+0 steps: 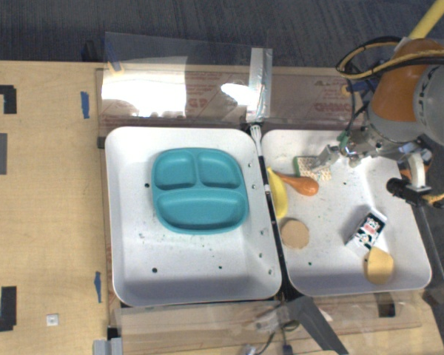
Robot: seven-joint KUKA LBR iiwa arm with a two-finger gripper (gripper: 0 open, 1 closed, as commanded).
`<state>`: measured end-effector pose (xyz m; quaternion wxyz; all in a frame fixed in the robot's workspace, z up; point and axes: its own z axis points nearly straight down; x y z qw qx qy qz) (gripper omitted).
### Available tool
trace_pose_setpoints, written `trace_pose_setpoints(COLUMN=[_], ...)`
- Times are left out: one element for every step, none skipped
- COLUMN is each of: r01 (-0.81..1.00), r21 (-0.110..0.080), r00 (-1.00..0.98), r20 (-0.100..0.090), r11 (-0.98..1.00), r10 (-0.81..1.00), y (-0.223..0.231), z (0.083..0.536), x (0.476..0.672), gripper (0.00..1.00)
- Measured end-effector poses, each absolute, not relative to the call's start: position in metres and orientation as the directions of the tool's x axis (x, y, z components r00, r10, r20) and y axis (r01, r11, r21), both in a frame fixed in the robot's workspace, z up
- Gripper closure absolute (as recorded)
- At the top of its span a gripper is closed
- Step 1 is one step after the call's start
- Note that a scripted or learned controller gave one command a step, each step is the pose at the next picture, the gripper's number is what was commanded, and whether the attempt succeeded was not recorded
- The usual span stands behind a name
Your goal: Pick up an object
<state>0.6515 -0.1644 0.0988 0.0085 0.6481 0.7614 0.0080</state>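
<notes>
- Because the grey arm with its orange band reaches in from your right, its metal two-finger end effector [333, 154] hangs over the far part of the right white bin [411, 276], angled down toward the small pale speckled block [311, 167]; you cannot tell from here whether it is parted or closed, and nothing shows between its tips.
- That block lies just beside the tip, so it looks to be the likeliest target.
- Touching the block's near side, the orange carrot-shaped toy [296, 183] lies across the yellow banana-like piece [279, 196] against the dividing wall, which would crowd a grasp there.
- Further out you have a tan round disc [295, 234], a black-and-white printed packet [367, 229] and a tan pear-shaped lump [379, 263], well apart.
- Over in the left white bin [126, 272] rests a teal three-compartment plastic plate [200, 189], on the wooden tabletop [37, 220].
</notes>
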Motion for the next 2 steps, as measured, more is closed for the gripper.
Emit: trace_pose_setpoints(r01=[0.845, 0.922], r21=[0.000, 0.010], r00=[-0.534, -0.387], r20=[-0.001, -0.005], r11=[0.534, 0.387], r10=[0.845, 0.922], y=[-0.120, -0.084], z=[0.111, 0.190], x=[0.667, 0.662], gripper=[0.00, 0.00])
